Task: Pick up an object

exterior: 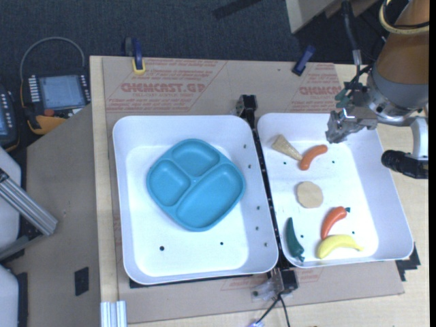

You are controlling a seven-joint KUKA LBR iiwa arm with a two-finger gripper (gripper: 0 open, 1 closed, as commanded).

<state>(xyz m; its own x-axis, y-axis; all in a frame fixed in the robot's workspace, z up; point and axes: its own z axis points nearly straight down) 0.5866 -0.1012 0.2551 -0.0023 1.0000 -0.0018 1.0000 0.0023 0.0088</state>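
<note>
My gripper hangs over the far part of the right bin, just up and right of an orange sausage; nothing is seen between its fingers. A tan cone lies left of the sausage. A round beige cookie sits mid-bin. Nearer the front lie a red-orange pepper, a yellow banana and a dark green pepper against the left wall.
The left bin holds a blue divided plate. A black clamp sits at the divider between the bins. The arm's grey body and orange band stand over the right bin's far right corner.
</note>
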